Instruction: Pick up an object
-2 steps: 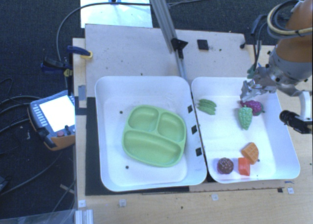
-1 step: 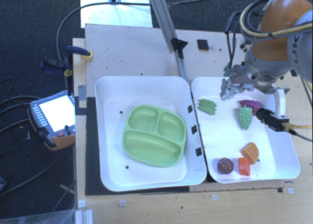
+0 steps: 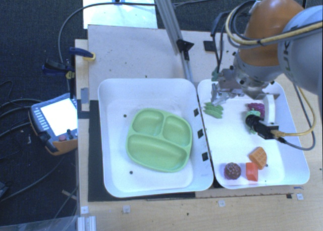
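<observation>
My gripper (image 3: 220,97) hangs over the back left part of the right bin (image 3: 298,174), open, with nothing between its fingers. A green pea pod (image 3: 213,110) lies on the bin floor just in front of and below the fingertips. A bunch of purple grapes (image 3: 256,108) sits to the right of the gripper. Near the bin's front lie an orange wedge (image 3: 258,157), a red block (image 3: 252,171) and a dark red ball (image 3: 232,170).
The left bin (image 3: 113,124) holds a green divided plate (image 3: 159,139). A white bar (image 3: 271,108) lies beside the grapes. A black plug with a yellow cable (image 3: 260,126) hangs from the arm over the right bin's middle. A metal pole (image 3: 169,15) slants behind the bins.
</observation>
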Controlling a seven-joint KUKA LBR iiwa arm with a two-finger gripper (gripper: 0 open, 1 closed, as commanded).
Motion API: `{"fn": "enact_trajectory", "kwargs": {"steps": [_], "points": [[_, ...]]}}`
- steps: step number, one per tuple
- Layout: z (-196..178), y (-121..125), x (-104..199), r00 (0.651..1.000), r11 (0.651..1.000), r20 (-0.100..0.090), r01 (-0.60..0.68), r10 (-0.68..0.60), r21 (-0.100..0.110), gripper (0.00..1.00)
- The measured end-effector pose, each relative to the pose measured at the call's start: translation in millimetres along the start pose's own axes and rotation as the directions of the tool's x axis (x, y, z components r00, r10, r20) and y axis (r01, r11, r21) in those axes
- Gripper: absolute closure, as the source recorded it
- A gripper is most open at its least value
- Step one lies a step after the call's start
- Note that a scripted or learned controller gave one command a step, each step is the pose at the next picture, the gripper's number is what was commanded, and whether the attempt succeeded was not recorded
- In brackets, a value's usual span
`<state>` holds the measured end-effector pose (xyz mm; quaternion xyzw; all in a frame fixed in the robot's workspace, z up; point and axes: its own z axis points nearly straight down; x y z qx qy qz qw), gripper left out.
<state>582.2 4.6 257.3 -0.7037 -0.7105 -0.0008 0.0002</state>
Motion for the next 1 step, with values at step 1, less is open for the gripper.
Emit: {"fn": "enact_trajectory", "kwargs": {"steps": [1], "points": [[9.3, 9.8, 58.5, 1.000, 1.000, -0.001, 0.001, -0.001, -0.001, 1.00]]}}
